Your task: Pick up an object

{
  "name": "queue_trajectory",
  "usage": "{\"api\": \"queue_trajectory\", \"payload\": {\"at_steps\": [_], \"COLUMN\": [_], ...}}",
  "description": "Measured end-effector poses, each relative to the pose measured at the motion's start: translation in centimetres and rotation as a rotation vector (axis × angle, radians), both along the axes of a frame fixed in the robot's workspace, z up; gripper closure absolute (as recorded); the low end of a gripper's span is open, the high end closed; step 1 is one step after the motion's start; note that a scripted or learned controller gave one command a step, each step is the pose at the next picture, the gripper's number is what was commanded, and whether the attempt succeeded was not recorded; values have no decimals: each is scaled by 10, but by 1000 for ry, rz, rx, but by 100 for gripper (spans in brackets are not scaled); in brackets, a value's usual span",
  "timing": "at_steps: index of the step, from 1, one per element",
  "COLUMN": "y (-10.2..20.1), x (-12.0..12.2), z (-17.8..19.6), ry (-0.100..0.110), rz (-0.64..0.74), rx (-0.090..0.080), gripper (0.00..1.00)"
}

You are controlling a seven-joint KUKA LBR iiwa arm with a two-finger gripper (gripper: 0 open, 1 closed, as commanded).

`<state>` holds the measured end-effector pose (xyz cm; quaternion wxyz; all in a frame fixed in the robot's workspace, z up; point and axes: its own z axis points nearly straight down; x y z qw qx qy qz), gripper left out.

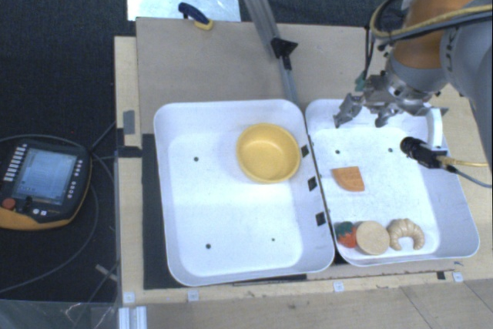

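Tool (364,113) poised with fingers spread and nothing between them, at the far end of the right bin (454,196).

The orange wedge (349,179) lies below the tool, mid-bin; it is judged light, thin and stiff, best gripped across its narrow edges.

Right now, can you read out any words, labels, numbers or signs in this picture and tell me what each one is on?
No text can be read.
Pendant: its lit screen and buttons show marks, too blurred to read.
Bins: small dark dots only, no lettering.
Yellow bowl, orange wedge, croissant and gripper: no label visible.
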<state>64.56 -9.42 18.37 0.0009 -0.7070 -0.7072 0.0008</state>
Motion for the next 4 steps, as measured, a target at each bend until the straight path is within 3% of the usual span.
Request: {"api": "queue_trajectory", "payload": {"at_steps": [2, 3, 4], "y": [-8, -8, -4], "x": [-1, 1, 3], "z": [-96, -82, -20], "ry": [1, -5, -8], "rz": [0, 0, 1], "rx": [0, 0, 0], "gripper": [0, 100, 100]}}
